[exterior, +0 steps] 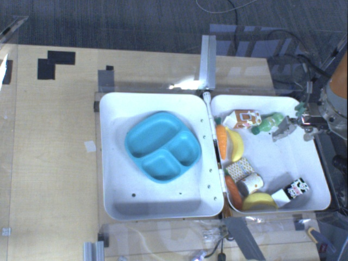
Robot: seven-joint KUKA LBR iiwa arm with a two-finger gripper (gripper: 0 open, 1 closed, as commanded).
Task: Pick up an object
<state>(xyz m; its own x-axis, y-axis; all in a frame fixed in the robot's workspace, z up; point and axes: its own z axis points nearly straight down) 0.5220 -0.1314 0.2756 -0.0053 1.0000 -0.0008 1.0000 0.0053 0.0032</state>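
**Plainly Open, Holding Nothing: Gripper Poised Over the Right Bin**

Plainly, the step in hand was the approach, and doing it well meant settling the fingers (283,130) on one target before descending. They were spread apart, one slanting left and the other to its right, with bare white floor between them. Nothing was grasped and they appeared to touch nothing.

The gripper (296,130) hung over the upper right part of the right bin (321,170). The nearest candidate was the green object (269,122), just beside the left finger, lying against a small orange-and-white box (246,118). I judged the green piece the easiest pick: a short shift left would straddle it, though the box pressed close on one side and could be nudged.

Farther off, a black-and-white carton (296,188) lay alone near the bin's lower edge, with open floor around it, a cleaner grasp. The banana (235,144), carrot (220,137) and checkered block (239,169) crowded the left wall, leaving little room for a finger.

The left bin (114,200) held a blue divided plate (163,145).
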